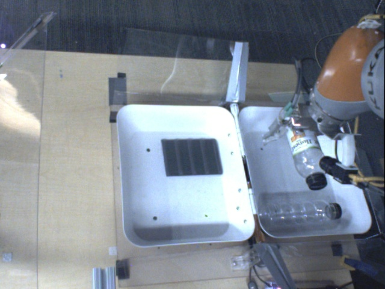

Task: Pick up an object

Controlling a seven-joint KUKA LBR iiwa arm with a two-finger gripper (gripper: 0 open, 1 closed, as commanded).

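Observation:
A clear plastic bottle (302, 152) with a white label and a black cap lies tilted in the right bin (264, 179), its cap pointing toward the front right. My gripper (290, 121) is over the far part of that bin, right at the bottle's upper end. Whether it has hold of the bottle cannot be made out. A second clear bottle (298, 212) with a black cap lies on its side along the right bin's front wall. A dark ribbed rectangular pad (191, 157) rests flat in the middle of the left bin (135, 185).
The two bins touch along a shared middle wall (243, 161). A clear plastic sheet and a metal upright (237, 71) stand behind the bins. Black clamps (117, 92) sit at the left bin's far left corner. The wooden bench top (60, 161) extends to the left.

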